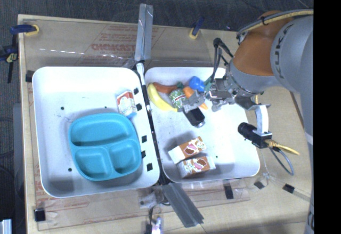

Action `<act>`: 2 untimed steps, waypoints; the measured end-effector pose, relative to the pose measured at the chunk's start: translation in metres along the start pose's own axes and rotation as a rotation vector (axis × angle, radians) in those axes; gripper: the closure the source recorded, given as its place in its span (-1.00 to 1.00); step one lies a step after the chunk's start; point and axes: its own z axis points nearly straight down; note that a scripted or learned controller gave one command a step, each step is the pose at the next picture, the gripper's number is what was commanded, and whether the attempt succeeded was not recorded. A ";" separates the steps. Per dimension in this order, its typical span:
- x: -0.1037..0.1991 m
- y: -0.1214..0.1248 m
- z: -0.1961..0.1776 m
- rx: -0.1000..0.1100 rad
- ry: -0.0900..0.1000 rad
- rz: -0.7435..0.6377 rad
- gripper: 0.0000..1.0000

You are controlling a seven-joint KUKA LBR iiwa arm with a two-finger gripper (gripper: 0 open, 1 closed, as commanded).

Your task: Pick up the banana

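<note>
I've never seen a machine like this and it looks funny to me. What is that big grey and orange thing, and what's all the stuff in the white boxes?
That big grey machine with the orange band is a robot arm. It reaches in from the right, and the picture comes from a camera fixed above the bench, looking down.

At the arm's end is its pincer, low over the right shallow white bin. Its job is to pick up the curved yellow banana, which lies at that bin's top left, among a small pile of toy foods. I can't see anything held in the pincer.

Nearer the front of that bin sit two small printed snack boxes. The left shallow white bin holds a blue plastic tray with three sections and a small red and white carton.
</note>
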 end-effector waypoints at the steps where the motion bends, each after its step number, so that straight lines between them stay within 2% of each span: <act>1: 0.037 0.026 0.110 -0.004 -0.003 -0.061 -1.00; 2: 0.032 0.077 0.118 -0.007 -0.012 -0.099 -1.00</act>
